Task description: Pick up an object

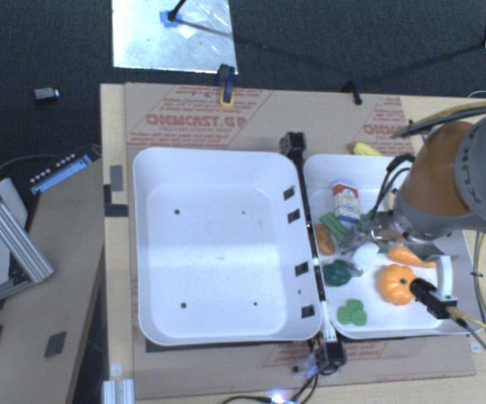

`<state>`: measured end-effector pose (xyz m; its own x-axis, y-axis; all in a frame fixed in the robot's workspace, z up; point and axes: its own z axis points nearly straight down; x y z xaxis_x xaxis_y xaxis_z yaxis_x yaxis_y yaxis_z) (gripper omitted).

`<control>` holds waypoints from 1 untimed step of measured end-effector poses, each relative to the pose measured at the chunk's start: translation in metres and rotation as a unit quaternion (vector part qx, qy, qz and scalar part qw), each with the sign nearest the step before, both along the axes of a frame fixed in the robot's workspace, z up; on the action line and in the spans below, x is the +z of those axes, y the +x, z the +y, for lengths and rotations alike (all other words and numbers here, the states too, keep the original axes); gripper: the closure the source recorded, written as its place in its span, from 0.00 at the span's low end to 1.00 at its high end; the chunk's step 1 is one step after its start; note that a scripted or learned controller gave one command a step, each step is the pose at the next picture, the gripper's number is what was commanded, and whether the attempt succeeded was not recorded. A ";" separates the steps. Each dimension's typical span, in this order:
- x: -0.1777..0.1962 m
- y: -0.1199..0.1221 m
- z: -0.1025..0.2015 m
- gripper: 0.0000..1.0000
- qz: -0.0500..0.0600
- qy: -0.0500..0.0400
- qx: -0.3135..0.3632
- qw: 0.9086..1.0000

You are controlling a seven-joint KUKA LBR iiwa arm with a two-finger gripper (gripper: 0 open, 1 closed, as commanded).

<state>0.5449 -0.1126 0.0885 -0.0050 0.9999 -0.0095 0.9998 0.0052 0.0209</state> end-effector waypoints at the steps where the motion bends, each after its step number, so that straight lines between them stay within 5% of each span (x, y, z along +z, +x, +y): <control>1: -0.002 0.069 0.025 0.00 0.005 0.003 0.001 1.000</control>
<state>0.6142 -0.0871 0.0869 -0.0077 1.0000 -0.0028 0.9999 0.0077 0.0108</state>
